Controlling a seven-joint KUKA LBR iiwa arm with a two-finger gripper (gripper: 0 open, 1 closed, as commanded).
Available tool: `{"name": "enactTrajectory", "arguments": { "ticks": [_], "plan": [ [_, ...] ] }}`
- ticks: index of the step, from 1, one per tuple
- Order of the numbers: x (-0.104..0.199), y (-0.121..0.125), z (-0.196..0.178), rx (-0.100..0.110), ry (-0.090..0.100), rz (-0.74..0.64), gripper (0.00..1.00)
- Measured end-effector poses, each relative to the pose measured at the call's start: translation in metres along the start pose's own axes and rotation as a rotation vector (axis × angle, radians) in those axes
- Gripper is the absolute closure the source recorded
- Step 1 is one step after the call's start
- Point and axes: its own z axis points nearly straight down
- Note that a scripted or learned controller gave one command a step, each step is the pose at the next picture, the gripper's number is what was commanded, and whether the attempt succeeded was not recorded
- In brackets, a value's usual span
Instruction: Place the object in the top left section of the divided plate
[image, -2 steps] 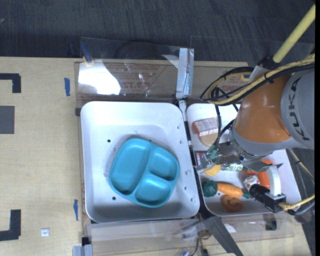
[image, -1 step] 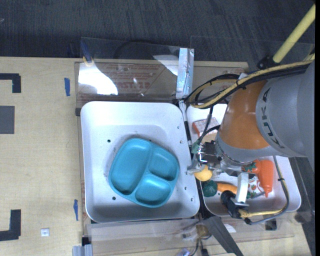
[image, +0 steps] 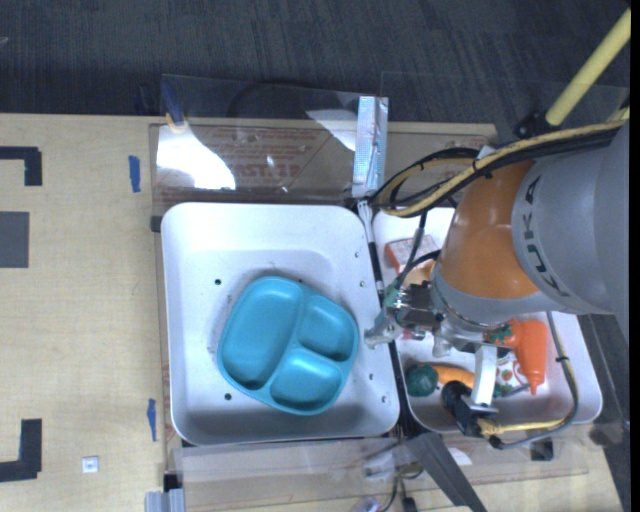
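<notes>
One blue plate (image: 288, 344) with three sections lies in the left of the two white bins (image: 190, 260), nothing on it. The things to pick from sit in the right bin (image: 585, 400): one orange carrot (image: 533, 352), one dark green round piece (image: 421, 379), and what may be an orange piece (image: 455, 374) beside it. My jaws (image: 440, 335) hang over that right bin; my own wrist covers them, so I cannot tell their state. Both bins rest on one wooden surface (image: 70, 330).
</notes>
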Motion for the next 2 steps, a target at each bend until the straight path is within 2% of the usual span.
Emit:
{"name": "enactTrajectory", "arguments": {
  "ticks": [1,2],
  "plan": [
    [0.034,0.028,-0.062,-0.008,0.001,-0.086,0.00],
    [0.047,-0.009,-0.059,-0.001,-0.001,-0.213,0.00]
  ]
}}
